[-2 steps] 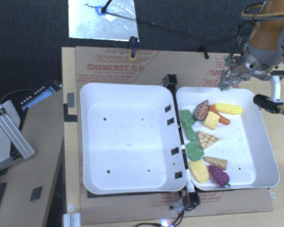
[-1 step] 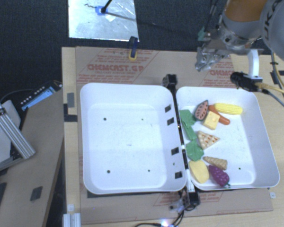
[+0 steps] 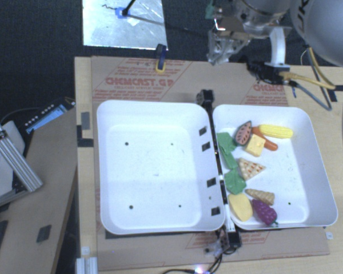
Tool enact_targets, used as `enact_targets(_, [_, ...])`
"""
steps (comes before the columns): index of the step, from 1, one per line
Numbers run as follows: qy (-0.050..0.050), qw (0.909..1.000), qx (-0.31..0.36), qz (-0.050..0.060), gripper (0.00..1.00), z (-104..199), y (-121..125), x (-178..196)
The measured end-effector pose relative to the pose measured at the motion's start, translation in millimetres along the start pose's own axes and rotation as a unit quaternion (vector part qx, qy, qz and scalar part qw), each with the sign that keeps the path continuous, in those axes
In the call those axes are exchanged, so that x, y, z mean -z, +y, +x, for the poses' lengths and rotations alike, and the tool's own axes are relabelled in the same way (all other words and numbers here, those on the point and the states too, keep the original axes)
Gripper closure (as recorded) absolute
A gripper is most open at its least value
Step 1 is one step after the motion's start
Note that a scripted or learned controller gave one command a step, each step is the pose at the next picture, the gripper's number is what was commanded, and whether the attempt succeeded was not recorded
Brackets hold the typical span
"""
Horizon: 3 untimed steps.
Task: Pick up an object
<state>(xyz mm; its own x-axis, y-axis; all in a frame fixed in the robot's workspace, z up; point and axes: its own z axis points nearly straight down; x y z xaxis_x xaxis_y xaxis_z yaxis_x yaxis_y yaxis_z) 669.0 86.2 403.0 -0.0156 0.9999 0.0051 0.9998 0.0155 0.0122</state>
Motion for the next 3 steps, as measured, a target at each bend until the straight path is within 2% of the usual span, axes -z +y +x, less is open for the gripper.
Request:
enact_targets(1, [-0.001,1.0000,-0.003,-0.004,1.00,28,1,142])
enact_targets(2, [-0.002,0.9999,-0.004,0.010,1.00,50,-85,77])
enact_targets(3, [-0.001,1.0000,-0.004,0.001,1.00,91,-6,134])
